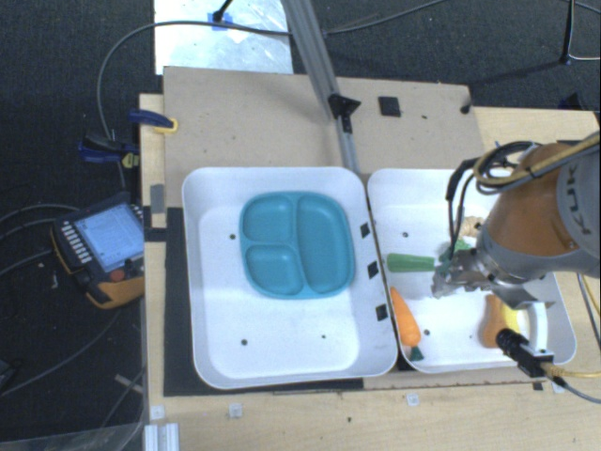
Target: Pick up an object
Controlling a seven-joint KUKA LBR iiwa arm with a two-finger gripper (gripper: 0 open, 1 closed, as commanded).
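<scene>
In the right bin [413, 205] my gripper [449, 278] hangs low over the floor, at the right end of a green stick-shaped object [406, 263]. An orange carrot [405, 317] lies along the bin's left wall, just below and left of the gripper. A yellow-orange object [495, 321] sits at the bin's lower right, partly behind the arm. The wrist blocks the view of the fingertips.
The left bin [216, 336] holds a blue divided plate [298, 243]. A metal pole [319, 64] slants across the cardboard behind the bins. A handheld pendant [103, 252] and cables lie on the floor to the left.
</scene>
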